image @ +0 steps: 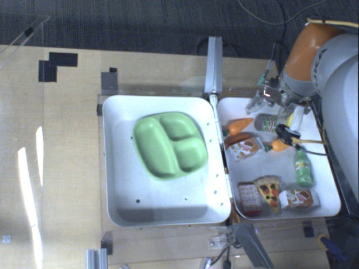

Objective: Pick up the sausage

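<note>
Wooden surface, two white bins. Sausage (240, 125) lies at right bin's (331, 206) far-left corner, long axis left-right, slightly tilted. Jaws (279, 106) hover just right of it, aperture cannot tell.

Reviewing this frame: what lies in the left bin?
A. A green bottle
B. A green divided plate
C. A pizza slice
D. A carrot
B. The green plate, with its three compartments, sits alone in the left bin, while the pizza slice, bottle and carrot all lie in the right bin.
</note>
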{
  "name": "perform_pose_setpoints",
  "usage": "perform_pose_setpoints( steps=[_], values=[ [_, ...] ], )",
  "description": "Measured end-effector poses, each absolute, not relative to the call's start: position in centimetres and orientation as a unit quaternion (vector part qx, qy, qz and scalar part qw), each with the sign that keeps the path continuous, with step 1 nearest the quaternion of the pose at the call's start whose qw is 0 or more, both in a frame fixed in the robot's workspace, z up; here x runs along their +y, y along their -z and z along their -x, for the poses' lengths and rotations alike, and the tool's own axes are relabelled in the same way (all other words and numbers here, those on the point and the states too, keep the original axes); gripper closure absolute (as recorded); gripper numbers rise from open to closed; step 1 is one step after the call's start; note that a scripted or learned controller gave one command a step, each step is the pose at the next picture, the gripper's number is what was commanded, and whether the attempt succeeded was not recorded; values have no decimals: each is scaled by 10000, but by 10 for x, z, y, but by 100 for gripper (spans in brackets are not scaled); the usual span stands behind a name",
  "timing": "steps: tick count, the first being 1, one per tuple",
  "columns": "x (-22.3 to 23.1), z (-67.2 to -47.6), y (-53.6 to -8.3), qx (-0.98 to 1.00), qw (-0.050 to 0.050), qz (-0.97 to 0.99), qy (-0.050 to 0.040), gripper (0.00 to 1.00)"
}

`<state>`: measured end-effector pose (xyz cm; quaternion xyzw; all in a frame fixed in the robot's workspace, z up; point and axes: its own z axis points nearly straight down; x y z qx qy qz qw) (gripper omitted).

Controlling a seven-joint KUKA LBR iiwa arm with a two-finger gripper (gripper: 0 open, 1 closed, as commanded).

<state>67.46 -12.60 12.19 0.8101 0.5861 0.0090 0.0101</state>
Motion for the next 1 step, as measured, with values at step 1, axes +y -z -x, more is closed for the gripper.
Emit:
perform_pose_setpoints(
  steps=[1],
  values=[
    [-109,-672,-112,6273,239,-7783,-131,0]
  ],
)
